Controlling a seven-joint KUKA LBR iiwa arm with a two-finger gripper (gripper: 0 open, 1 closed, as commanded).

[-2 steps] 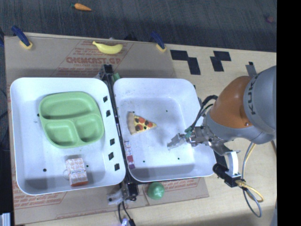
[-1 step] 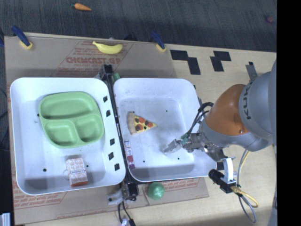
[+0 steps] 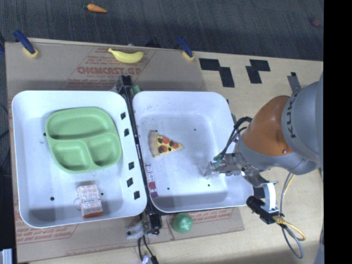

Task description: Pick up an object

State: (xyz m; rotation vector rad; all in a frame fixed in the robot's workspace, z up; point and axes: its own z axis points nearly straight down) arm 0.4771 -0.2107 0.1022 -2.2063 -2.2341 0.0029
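Tool (image 3: pixel 212 169) low in right bin (image 3: pixel 181 100), fingertips too blurred to read

My own wrist covers my pincer (image 3: pixel 212 169) (too small and blurred to read its fingers), my arm (image 3: pixel 300 131) runs off the right edge, and the packet (image 3: pixel 89 200) label is illegible.

A divided tray (image 3: pixel 82 138) and a packet (image 3: pixel 89 199) lie in the left bin (image 3: pixel 22 164); a pizza slice (image 3: pixel 163 143) in the right bin (image 3: pixel 192 100)
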